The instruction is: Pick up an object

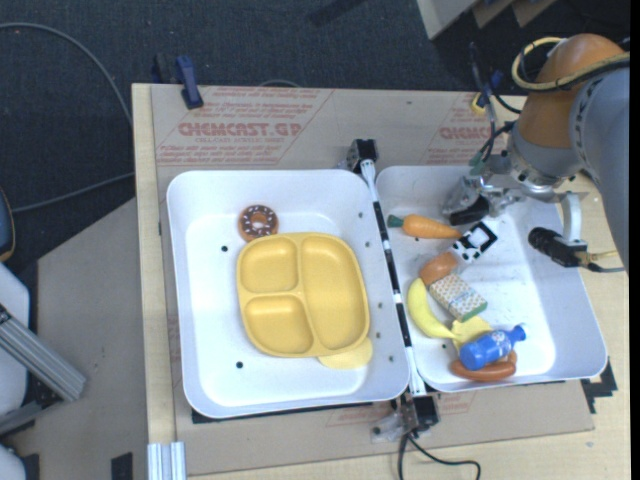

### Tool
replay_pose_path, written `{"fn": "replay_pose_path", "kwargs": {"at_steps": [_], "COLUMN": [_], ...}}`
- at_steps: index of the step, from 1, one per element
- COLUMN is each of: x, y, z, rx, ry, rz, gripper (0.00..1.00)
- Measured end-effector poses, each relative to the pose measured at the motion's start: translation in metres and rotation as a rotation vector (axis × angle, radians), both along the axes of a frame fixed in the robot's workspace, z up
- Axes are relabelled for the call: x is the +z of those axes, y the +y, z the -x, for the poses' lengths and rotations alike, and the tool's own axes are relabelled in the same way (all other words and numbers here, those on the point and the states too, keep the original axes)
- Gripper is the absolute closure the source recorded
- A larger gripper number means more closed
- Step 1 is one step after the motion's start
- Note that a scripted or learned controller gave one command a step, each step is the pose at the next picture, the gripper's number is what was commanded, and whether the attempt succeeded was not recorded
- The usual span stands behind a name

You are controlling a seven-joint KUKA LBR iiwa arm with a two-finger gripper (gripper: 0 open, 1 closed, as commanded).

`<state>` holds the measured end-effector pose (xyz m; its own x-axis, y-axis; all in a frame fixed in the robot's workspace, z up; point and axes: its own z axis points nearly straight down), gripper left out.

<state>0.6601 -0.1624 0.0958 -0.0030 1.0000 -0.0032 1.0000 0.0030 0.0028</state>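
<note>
End effector (478, 204) is hovering low over the right bin (560, 358), top end; can't tell its state. Carrot (425, 228) is lying just beside it, w/ banana (428, 313) & blue bottle (492, 346) nearer the front.

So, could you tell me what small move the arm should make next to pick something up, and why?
Probably a short descent toward the carrot. The gripper sits over the far end of the right bin, just beside the carrot, which lies apart from the crowded pile of banana, blue bottle and sausage nearer the camera. An isolated target seems the easier grab.
</note>
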Motion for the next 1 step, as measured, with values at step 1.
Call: {"fn": "replay_pose_path", "kwargs": {"at_steps": [1], "x": [0.1137], "y": [0.0725], "z": [-0.0077], "rx": [0.0], "ry": [-0.002], "rz": [-0.004], "gripper": [1.0]}}
